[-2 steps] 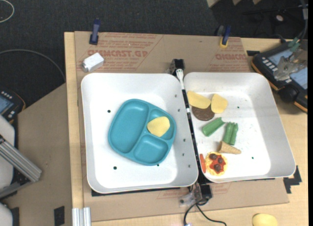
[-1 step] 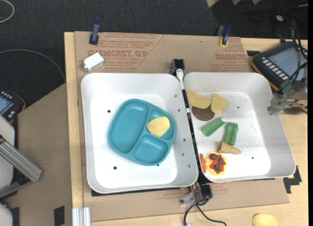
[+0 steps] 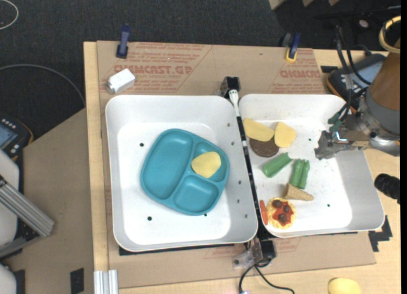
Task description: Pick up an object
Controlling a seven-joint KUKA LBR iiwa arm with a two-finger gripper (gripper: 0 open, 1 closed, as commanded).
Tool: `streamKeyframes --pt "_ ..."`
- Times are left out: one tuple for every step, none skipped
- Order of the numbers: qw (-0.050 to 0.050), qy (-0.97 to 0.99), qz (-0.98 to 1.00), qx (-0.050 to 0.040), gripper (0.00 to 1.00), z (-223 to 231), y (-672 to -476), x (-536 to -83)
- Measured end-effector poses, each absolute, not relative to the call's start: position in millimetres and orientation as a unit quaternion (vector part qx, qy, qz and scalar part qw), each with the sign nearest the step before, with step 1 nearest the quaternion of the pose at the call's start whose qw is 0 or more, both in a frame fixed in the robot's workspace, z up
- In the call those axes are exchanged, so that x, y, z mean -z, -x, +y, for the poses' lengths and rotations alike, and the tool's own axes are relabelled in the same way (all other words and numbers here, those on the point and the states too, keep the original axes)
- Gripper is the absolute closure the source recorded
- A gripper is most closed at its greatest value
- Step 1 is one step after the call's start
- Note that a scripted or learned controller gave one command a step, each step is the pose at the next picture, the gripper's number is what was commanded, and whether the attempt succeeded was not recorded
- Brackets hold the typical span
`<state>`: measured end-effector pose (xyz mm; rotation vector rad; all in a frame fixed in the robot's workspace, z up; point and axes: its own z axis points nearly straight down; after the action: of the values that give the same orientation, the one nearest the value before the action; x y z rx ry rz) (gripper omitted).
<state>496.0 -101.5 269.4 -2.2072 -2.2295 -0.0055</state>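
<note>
Reaching in from the right over the right-hand shallow white bin (image 3: 356, 216), hung above its right half: grey two-finger gripper (image 3: 323, 146). Finger state: could not be told. Lay well apart to the claw's left: green toy pieces (image 3: 286, 167), yellow wedges (image 3: 267, 132), brown disc (image 3: 263, 147), small pizza slice (image 3: 282, 212).

Dark carpet (image 3: 57, 13), cardboard bench top (image 3: 191, 63) — clamped
</note>
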Motion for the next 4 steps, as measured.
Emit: streamKeyframes --pt "0.004 0.709 -0.705 -0.0036 1.0 -170 -518.1 -132" --pt "-0.002 0.708 -0.707 0.0005 1.0 -167 -521.0 -150" --pt "-0.003 0.708 -0.707 0.0008 1.0 -167 -521.4 -160" --pt "-0.004 0.708 -0.706 0.0011 1.0 -167 -521.8 -170"
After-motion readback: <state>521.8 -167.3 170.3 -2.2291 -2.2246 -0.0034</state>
